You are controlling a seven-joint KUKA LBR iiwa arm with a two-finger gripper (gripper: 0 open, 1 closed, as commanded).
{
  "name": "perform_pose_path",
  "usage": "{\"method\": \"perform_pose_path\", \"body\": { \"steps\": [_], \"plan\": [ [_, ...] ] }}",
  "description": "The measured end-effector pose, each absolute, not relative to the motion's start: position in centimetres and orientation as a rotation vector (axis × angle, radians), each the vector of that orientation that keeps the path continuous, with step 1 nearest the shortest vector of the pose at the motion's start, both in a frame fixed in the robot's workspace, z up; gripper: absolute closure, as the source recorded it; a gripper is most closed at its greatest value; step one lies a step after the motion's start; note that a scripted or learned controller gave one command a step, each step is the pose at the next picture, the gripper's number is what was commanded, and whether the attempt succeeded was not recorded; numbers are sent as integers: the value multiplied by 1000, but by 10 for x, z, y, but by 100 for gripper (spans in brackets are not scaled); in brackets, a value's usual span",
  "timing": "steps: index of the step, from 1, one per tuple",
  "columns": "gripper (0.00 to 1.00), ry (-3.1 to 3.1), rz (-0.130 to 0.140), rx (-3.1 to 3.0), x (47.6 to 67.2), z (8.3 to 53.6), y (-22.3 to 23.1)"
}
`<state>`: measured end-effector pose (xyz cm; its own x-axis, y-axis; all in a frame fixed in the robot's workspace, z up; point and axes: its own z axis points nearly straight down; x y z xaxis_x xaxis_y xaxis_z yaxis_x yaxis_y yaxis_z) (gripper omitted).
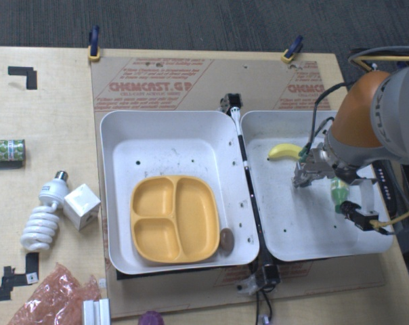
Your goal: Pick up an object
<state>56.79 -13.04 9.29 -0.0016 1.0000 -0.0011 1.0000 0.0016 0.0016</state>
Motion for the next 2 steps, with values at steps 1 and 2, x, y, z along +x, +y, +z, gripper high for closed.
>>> {"method": "perform_pose_path", "body": {
  "steps": [1,2],
  "plan": [
    [0,2224,-1,2217,636,93,-129],
    [0,2220,-1,2223,555,92,-142]
  ]
}}
